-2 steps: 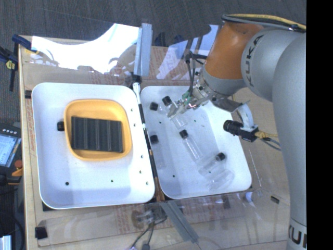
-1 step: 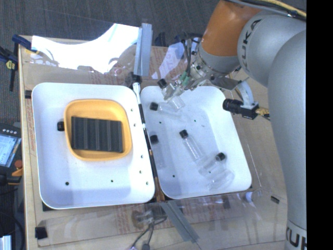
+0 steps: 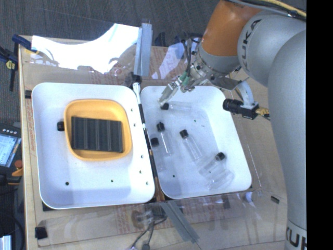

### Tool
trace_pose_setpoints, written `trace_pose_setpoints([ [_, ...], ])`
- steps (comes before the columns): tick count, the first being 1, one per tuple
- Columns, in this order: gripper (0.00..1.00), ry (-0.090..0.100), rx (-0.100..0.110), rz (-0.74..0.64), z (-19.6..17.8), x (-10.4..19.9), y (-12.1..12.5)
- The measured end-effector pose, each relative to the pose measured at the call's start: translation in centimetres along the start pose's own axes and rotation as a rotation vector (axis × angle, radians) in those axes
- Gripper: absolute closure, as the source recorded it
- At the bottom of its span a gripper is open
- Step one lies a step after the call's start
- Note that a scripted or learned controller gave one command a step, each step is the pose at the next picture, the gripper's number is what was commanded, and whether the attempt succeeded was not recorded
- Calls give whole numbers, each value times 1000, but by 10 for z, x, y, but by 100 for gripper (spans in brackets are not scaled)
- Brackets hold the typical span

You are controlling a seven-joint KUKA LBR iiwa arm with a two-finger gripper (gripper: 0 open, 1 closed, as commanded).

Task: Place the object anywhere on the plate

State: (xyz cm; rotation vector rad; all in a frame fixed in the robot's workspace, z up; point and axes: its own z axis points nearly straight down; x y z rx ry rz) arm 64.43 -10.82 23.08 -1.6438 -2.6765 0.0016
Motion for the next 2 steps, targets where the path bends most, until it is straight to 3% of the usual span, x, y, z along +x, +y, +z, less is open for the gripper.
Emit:
trace_pose_setpoints([
  [1, 0, 1, 2, -13, 25, 45, 37],
  [2, 0, 2, 3, -328, 26, 94, 61],
])
